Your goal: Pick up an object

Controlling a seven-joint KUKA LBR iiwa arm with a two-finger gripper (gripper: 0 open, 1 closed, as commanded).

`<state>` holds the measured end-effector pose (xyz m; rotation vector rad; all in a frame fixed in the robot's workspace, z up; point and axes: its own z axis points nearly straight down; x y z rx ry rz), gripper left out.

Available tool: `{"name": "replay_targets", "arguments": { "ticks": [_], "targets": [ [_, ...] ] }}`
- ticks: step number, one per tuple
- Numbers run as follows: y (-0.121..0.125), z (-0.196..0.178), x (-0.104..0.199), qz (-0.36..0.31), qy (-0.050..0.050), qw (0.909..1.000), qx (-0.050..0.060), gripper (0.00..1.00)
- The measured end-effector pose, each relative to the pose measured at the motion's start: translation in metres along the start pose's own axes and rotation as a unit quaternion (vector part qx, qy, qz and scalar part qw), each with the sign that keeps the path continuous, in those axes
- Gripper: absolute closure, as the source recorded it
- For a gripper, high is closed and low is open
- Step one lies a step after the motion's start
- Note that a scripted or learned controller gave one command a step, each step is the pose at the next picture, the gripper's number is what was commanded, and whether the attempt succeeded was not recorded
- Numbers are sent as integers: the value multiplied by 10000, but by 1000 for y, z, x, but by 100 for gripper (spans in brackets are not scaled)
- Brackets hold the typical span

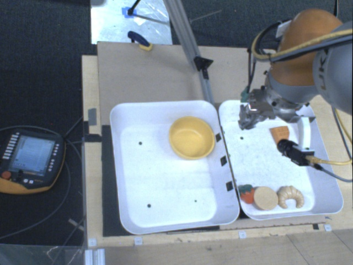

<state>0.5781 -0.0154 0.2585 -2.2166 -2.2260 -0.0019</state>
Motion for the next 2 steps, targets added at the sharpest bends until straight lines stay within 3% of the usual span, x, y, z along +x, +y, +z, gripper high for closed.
{"name": "replay_targets", "arguments": {
  "ticks": [2],
  "targets": [
    [40, 9, 101, -1, 0, 10000, 7, 100]
  ]
}}
